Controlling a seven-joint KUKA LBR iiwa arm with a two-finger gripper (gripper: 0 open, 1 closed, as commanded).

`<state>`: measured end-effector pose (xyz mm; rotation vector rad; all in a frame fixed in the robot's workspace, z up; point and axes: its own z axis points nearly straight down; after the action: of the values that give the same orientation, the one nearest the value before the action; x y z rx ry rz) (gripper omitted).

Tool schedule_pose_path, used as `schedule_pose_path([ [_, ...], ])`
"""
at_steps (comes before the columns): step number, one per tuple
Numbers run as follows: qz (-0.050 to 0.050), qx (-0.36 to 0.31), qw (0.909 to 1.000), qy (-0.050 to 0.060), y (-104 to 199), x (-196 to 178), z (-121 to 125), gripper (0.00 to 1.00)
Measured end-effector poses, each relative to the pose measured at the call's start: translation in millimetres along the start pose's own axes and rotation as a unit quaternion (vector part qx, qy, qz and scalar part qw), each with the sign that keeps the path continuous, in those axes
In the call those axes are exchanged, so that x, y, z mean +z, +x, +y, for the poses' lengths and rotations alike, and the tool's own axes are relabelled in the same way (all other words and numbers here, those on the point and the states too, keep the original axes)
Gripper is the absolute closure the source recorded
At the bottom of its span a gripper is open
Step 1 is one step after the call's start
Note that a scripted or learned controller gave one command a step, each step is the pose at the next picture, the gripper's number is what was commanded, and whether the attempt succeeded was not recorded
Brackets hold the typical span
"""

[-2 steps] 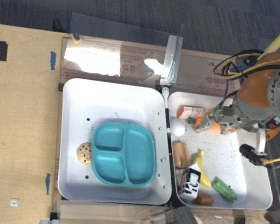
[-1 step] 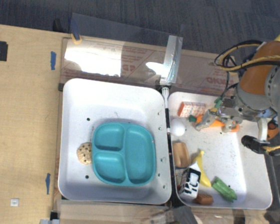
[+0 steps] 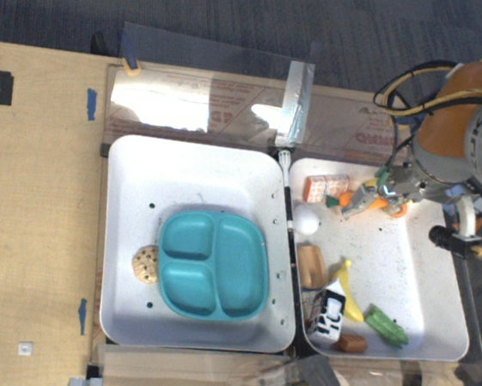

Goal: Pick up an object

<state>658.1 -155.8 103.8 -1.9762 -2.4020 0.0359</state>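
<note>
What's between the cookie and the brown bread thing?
In the camera view, the teal divided tray lies between the cookie and the brown bread, plus the bins' adjoining walls.

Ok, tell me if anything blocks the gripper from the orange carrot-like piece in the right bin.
Nothing visible does. The gripper sits at the back of the right bin, right beside the orange carrot-like piece; the small orange box lies just beyond it.

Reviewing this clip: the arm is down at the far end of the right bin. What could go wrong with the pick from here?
The gripper sits among crowded items: an orange carton and a small orange piece lie close together, so it may nudge one or catch two. They also lie near the right bin's back wall, so a push could pin them there. The white ball nearby could roll if bumped.
</note>
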Motion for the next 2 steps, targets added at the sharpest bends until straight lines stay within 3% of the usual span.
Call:
schedule_pose_path([
  [1,0.003,0.046,0.9989,0.004,4,22,-5,0.00],
  [2,-0.004,-0.015,0.9997,-0.016,42,-37,10,0.00],
])
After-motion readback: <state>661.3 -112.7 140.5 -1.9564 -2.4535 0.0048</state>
